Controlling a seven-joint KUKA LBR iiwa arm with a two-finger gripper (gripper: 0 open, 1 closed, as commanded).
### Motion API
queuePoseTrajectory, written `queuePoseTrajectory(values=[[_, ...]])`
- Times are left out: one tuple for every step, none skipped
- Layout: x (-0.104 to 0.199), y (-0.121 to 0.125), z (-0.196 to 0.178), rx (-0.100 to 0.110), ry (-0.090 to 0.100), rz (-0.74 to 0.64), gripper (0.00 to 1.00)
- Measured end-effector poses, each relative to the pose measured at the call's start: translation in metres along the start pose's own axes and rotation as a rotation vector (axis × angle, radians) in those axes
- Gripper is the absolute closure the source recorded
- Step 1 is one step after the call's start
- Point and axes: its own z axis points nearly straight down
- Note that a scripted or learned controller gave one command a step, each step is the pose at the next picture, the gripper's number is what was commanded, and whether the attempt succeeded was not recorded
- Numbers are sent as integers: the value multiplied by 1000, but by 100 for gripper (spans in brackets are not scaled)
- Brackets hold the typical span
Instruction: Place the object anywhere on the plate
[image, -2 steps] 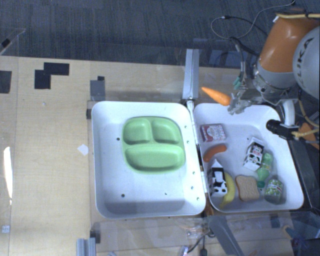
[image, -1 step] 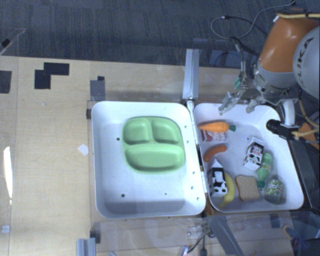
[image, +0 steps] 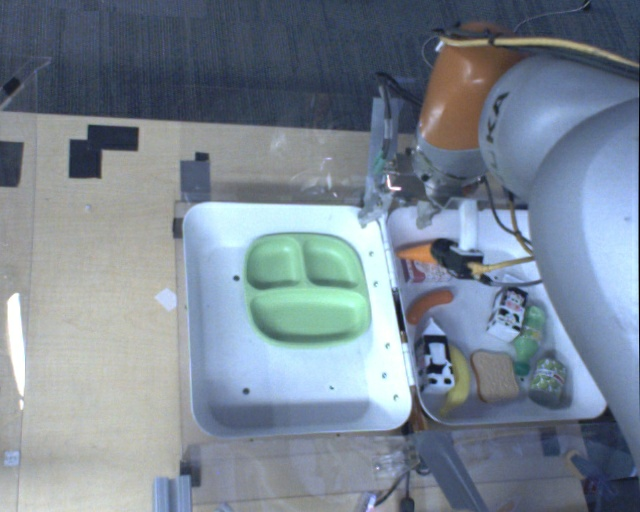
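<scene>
A green plate (image: 305, 288) with three compartments lies in the left white bin (image: 215, 400) with nothing on it. My gripper (image: 432, 212) hangs over the far end of the right bin (image: 580, 400), just right of the wall between the bins. Below it lies an orange carrot (image: 417, 250), and nearer the camera a reddish sausage (image: 430, 301). Whether the gripper touches the carrot is hidden by the wrist.
The right bin also holds a black-and-white cow figure (image: 435, 364), a banana (image: 457, 386), a bread slice (image: 495, 375), a small cow-print carton (image: 508, 312) and two green items (image: 546, 378). The arm covers that bin's right side.
</scene>
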Motion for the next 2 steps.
queuePoseTrajectory(values=[[1,2,-12,-6,1,-4,100],[1,2,-12,-6,0,-5,0]])
